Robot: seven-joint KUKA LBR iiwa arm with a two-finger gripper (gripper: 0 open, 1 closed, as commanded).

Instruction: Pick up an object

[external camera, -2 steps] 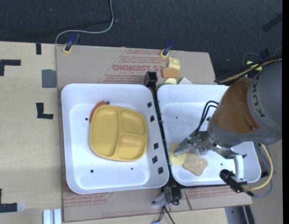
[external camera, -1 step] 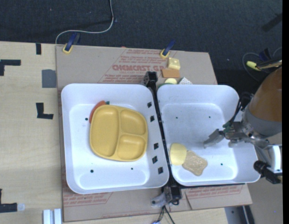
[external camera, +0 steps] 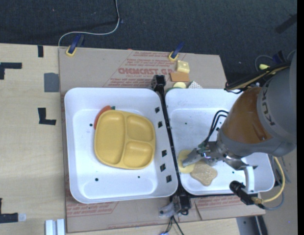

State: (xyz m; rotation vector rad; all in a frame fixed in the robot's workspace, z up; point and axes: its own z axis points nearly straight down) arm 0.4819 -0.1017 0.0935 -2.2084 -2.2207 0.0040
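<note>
left bin (external camera: 76, 131) holds a yellow divided plate (external camera: 125, 139), right bin (external camera: 191, 106) holds a toast slice (external camera: 204, 174) and a yellow piece (external camera: 185, 156) under the gripper (external camera: 197, 156), jaws' state can't tell.

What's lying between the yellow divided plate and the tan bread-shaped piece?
In the camera view, the black divider where the two bins meet, plus a pale yellow item beside the bread-shaped piece.

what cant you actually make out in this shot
- Gripper: small and blurred in the camera view; its grip state is unreadable.
- Yellow item beside the tan piece: partly covered by the gripper.
- Red-orange thing: mostly hidden under the yellow tray.
- Right bin: far side hidden by the arm.
</note>
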